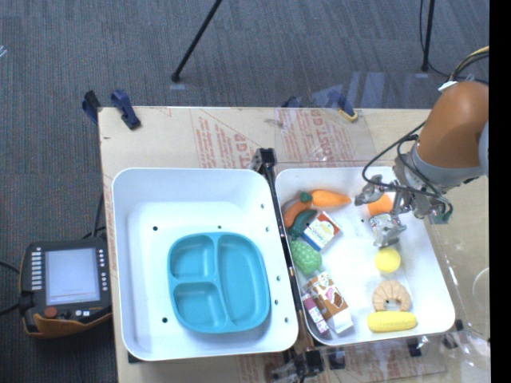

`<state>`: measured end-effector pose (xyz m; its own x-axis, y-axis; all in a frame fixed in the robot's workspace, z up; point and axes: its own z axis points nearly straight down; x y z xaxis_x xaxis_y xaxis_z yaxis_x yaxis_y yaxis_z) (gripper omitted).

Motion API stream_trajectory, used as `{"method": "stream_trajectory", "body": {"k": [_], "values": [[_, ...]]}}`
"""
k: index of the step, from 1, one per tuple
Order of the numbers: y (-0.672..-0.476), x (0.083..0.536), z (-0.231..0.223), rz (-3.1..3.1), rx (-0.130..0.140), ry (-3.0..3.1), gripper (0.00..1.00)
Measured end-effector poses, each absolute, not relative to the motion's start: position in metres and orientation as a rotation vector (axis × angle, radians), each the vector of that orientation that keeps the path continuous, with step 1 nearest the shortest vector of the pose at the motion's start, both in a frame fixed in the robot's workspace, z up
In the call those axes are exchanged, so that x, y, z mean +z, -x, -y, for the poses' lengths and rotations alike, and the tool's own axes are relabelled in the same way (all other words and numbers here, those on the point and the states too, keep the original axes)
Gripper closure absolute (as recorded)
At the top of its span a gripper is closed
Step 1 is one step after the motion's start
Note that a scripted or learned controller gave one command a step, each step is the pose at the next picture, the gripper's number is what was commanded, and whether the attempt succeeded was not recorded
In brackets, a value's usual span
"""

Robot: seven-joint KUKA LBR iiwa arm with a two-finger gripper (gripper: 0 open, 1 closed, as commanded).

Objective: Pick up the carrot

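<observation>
An orange carrot (pixel 329 199) with a green top lies near the back left of the right bin (pixel 441 290), pointing right. A second orange piece (pixel 291 212) lies just left of it against the bin's left wall. My gripper (pixel 388 228) hangs low over the right half of that bin, to the right of the carrot and apart from it. Another small orange thing (pixel 381 205) shows right beside the gripper's upper part, partly hidden by it. What it is, I cannot tell.
The right bin also holds a green bumpy vegetable (pixel 305 255), a small snack box (pixel 321 231), a yellow lemon (pixel 388 260), a ring pastry (pixel 391 295), a corn cob (pixel 392 321) and a carton (pixel 329 300). A blue divided plate (pixel 217 282) sits in the left bin (pixel 144 206).
</observation>
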<state>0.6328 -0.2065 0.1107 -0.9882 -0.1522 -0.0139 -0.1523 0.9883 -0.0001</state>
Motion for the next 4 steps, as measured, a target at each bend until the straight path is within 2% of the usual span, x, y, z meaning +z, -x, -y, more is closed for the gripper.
{"method": "stream_trajectory", "body": {"k": [1,2,3,4], "values": [[-0.636,0.089,0.214,-3.135,0.002,-0.026,0.0],[-0.639,0.102,0.214,-3.125,0.0,-0.023,1.0],[-0.639,0.101,0.213,-3.126,0.001,-0.023,0.0],[-0.641,0.113,0.213,-3.116,-0.002,-0.021,1.0]]}}
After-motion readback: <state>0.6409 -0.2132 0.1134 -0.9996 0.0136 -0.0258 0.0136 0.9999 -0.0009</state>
